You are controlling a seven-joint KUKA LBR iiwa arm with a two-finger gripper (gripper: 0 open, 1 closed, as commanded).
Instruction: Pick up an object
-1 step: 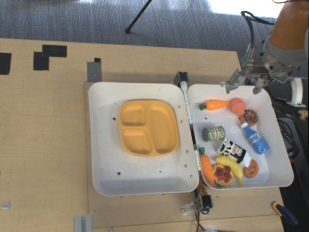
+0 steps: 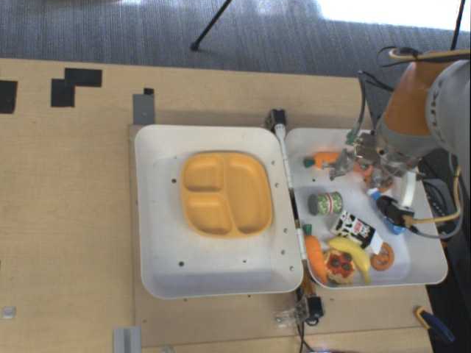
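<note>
Worktop point(image 2: 66, 219) of pale wood carries two white bins. Left bin point(image 2: 158, 271), well left of the pincer point(image 2: 362, 162): one yellow three-section plate point(image 2: 224, 194). Right bin point(image 2: 434, 267): green-labelled can point(image 2: 326, 203) below-left of the pincer; carrot point(image 2: 315, 254), banana point(image 2: 353, 251), black-and-white packet point(image 2: 357, 229) farther below; small orange item point(image 2: 324, 159) just left. Whether the pincer grips anything cannot be told.
</note>
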